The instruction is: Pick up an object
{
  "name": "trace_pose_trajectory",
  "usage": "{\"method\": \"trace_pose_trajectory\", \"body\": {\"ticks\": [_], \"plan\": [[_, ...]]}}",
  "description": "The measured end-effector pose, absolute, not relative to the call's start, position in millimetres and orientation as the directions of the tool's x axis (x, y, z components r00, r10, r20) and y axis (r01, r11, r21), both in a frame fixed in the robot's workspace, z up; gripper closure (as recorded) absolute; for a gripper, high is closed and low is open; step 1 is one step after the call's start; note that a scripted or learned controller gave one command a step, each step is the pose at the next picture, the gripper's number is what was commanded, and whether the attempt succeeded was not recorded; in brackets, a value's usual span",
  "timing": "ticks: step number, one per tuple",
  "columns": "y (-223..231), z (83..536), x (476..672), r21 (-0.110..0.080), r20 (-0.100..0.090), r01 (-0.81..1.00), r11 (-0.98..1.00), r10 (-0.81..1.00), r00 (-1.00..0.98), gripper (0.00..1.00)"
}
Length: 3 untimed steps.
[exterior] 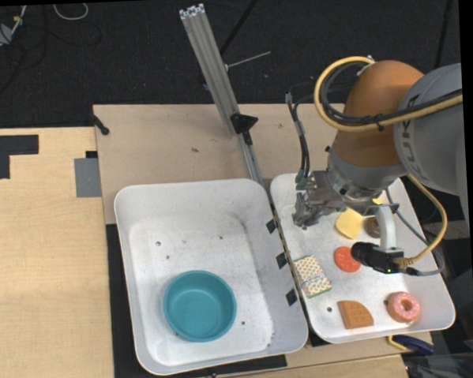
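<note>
I see the gripper (pixel 304 217) low in the right bin (pixel 433 312), near its left wall & far edge. Can't tell if it is apart or together, nothing visible in it. Nearest thing is the yellow piece (pixel 348 223), just beside it twd the bin's right edge. The checkered block (pixel 312 274) lies twd the near edge, along the left wall. I judge the yellow piece the likely target.

Slanted aluminium rail (pixel 219 86) behind bins (pixel 135 221)

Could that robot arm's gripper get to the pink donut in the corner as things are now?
Probably yes. The pink donut lies by itself in the near corner of the right bin, nothing on top of it, and the gripper already hangs over that same bin.
</note>
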<state>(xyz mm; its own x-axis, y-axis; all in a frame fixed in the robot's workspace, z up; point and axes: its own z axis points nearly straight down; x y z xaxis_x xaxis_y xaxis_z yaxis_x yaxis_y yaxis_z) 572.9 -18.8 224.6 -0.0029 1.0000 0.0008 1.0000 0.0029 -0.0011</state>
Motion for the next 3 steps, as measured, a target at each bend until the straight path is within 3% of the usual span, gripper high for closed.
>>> {"method": "trace_pose_trajectory", "body": {"ticks": [2,3], "plan": [[81.4,227.1,592.2,0.000,0.001,1.000,0.003,1.000,-0.003,1.00],[79.6,226.8,592.0,-0.001,0.000,1.000,0.001,1.000,-0.001,0.00]]}}
